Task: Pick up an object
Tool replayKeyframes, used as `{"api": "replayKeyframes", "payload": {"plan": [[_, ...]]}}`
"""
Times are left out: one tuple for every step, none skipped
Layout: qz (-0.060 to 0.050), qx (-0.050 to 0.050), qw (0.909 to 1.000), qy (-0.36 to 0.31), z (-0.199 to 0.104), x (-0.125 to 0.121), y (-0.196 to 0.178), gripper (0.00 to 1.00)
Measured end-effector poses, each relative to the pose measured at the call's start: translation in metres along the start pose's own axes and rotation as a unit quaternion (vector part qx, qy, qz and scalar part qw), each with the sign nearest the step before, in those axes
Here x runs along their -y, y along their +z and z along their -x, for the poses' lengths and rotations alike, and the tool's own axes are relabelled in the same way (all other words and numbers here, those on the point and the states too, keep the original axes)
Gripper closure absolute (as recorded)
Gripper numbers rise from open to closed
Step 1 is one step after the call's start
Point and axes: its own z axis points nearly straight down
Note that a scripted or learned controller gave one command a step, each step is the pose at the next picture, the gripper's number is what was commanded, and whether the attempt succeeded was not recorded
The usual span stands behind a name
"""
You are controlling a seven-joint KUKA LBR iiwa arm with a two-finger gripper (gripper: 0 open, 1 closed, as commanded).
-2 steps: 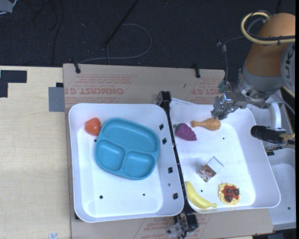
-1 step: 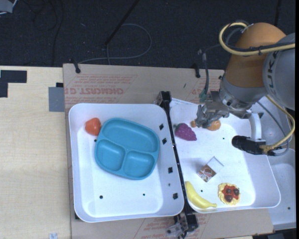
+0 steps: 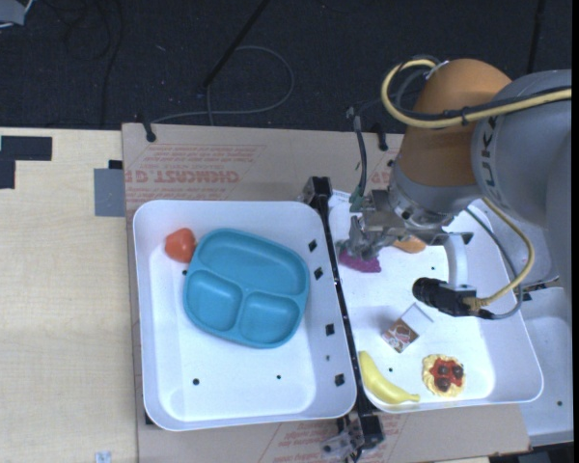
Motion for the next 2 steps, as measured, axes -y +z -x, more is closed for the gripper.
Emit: {"api": "replayKeyframes", "payload": {"plan": [[0.000,0.000,1.0000,-0.001,-0.056,0.024,0.001,1.00],[0.001,0.000,1.0000,-0.001,-0.109,0.030,-0.007,1.00]]}}
